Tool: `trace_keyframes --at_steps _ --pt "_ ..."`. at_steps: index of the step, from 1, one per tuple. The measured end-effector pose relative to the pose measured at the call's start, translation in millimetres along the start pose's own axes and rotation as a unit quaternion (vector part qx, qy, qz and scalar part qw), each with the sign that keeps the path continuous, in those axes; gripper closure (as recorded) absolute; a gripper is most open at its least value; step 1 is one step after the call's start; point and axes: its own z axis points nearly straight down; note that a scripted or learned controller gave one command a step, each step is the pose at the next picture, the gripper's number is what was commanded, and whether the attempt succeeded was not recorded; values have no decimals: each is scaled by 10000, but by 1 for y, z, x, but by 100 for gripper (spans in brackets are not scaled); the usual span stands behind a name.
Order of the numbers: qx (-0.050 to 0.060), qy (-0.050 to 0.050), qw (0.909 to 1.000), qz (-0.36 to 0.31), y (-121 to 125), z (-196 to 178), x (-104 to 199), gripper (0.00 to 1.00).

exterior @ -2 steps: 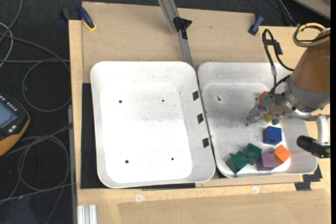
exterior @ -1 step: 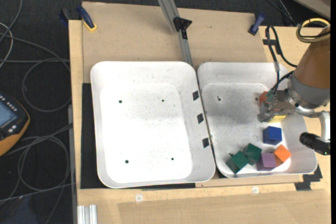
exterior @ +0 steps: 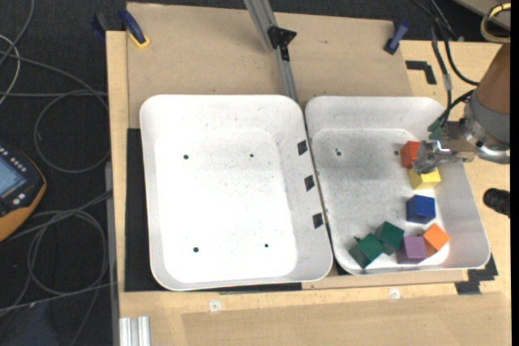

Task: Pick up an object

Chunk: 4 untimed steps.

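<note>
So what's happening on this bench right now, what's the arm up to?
The arm's gripper is down in the right bin, near its right wall, among an orange-red block and a yellow block. I can't tell whether it has hold of either. A blue block, an orange block, a purple block and two green blocks lie toward the bin's near corner. The left bin sits alongside.

An orange band tops the arm [exterior: 496, 93], above a grey rounded wrist section. Dark cables run along it. The gripper [exterior: 434, 151] is pale metal.
</note>
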Motion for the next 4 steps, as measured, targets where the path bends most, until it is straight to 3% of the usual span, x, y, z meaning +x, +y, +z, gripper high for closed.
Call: trace_keyframes --at_steps 2,4 --pt "-1 1 10000 -5 10 -96 -4 100" --pt "48 29 10000 -32 -12 -82 105 100"
